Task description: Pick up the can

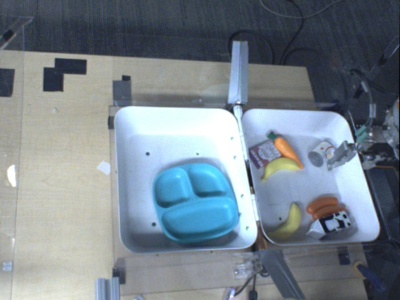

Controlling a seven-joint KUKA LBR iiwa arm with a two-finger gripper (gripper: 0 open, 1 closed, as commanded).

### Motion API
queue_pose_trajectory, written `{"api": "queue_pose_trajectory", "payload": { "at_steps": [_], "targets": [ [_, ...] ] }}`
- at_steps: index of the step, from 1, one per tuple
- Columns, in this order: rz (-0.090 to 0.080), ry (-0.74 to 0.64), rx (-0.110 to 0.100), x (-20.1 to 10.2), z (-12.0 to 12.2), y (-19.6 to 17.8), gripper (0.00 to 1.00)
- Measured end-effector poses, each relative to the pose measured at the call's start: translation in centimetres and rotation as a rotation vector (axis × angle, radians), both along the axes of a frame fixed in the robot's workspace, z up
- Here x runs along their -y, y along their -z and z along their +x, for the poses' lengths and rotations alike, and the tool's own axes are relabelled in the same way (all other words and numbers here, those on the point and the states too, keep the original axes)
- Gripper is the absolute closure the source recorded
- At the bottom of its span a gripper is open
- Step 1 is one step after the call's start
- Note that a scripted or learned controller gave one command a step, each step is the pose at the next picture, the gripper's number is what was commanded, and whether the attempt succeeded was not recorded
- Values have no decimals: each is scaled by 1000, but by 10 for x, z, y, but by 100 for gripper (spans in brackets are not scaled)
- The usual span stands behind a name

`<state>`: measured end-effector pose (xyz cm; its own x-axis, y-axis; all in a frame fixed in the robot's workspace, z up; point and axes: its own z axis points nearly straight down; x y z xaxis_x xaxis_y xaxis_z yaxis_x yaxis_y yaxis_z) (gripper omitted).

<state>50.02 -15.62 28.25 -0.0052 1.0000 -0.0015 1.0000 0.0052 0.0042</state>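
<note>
The can (320, 153) is lying on its side in the right bin (359, 186), right of the carrot (287, 148) and banana (280, 167). The pincer (340, 154) is reaching in beside the can, touching it; whether it is spread or pressed together cannot be told.

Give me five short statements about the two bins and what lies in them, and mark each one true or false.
1. The blue tray lies in the left bin. True.
2. The can stands in the left bin. False: it is in the right bin, near its right wall.
3. Two bananas, one and another, lie in the right bin. True.
4. The carrot rests on the blue tray. False: it lies in the right bin, beside the upper banana.
5. The gripper is beside the can. True.
</note>
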Motion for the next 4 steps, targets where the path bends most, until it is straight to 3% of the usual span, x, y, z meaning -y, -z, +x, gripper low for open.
{"api": "queue_pose_trajectory", "payload": {
  "at_steps": [1, 2, 3, 4],
  "targets": [
    [0, -154, 0, 19, 84, 122, 0],
    [-1, -56, 7, 46, 97, 194, 0],
    [1, 86, 1, 25, 97, 188, 0],
    [0, 115, 3, 40, 136, 195, 0]
  ]
}}
